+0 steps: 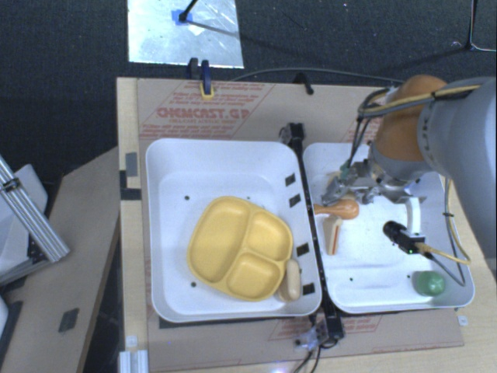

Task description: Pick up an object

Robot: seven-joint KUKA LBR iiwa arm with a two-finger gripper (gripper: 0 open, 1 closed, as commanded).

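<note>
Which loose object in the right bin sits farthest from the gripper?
The green ball, alone in the right bin's near right corner. The tan wooden pieces lie by the divider, right beside the gripper.

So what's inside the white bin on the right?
In the right white bin: a small green ball, a tan wooden piece and the arm's tool. The grey arm covers the bin's far corner.

Arm (458, 130) cut off at right edge; fingers (351, 186) indistinct.
</note>
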